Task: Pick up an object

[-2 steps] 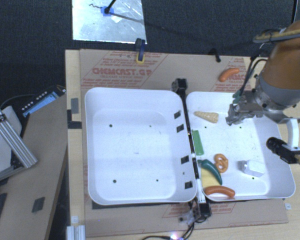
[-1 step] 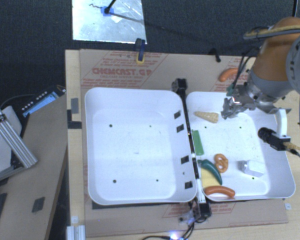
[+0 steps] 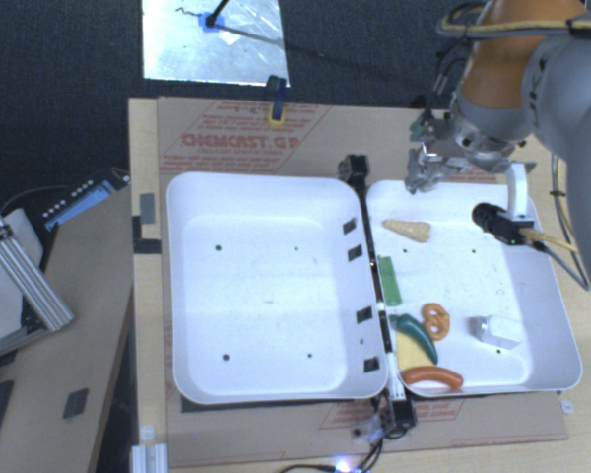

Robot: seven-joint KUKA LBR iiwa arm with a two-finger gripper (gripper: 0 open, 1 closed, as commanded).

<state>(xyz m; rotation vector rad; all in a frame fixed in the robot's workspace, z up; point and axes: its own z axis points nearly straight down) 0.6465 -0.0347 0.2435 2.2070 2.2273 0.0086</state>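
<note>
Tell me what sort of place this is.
Likely a robotics lab grasping station: a grey robot arm reaching over two white bins on a cardboard-lined bench, with small toy items as test pieces.

smooth grey arm with a rounded orange band above the wrist. thin dark cables looped beside the band. small metallic gripper below.

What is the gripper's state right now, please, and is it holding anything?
Gripper: above the far edge of the right bin, near the tan wedge; open or closed cannot be told, and nothing is seen held.
</note>
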